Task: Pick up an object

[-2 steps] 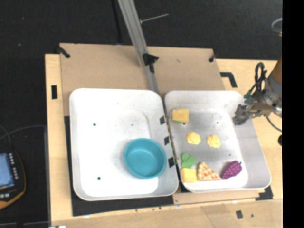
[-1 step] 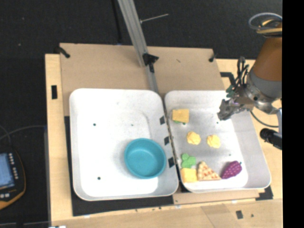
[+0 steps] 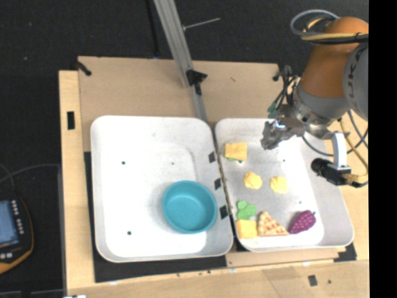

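Observation:
My gripper hangs over the back of the right bin, a little right of a yellow cheese block. Nothing shows between its fingers. Below it lie two small yellow pieces. Along the bin's front sit a green piece, a yellow block, a pizza slice and a purple grape bunch.
A teal bowl rests in the left bin near its front right corner. A grey metal pole slants down from the back to the gap between the bins. The tan bench surrounds both bins.

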